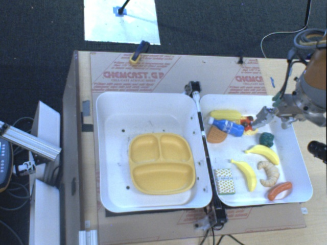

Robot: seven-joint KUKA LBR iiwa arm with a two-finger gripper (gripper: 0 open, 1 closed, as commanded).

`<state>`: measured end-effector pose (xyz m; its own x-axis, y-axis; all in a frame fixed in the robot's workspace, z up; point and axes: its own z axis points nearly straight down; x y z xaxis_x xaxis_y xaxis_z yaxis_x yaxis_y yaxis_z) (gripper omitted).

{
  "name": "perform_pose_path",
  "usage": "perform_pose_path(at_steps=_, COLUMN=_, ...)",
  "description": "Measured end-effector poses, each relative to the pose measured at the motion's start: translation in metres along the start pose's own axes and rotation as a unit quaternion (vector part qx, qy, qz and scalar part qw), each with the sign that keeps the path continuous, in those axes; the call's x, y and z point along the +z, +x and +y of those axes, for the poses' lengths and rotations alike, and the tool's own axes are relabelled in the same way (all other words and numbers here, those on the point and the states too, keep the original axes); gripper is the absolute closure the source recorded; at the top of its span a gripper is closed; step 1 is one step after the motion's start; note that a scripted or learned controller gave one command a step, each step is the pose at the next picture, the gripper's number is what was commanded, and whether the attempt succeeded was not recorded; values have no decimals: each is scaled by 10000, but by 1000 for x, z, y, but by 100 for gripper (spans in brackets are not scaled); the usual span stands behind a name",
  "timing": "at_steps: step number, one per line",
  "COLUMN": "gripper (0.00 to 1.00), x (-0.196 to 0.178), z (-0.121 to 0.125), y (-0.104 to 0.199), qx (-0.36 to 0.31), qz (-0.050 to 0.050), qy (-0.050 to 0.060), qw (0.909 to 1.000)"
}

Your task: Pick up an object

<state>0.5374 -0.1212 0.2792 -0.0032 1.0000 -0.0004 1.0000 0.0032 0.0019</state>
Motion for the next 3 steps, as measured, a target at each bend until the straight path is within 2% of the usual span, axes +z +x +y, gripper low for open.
perform_pose_path(at_steps=1, gripper=0, x=173, z=-51, y=12, qx=11, qz=5, qy=10, qw=10000)
perform_pose_path(at_steps=2, gripper=100, x=163, z=-50, y=11, qx=13, qz=2, qy=-12, qw=10000)
perform_pose_path(at_steps=3, gripper=0, x=163, z=-50, y=11, qx=10, qz=4, qy=-10, qw=10000)
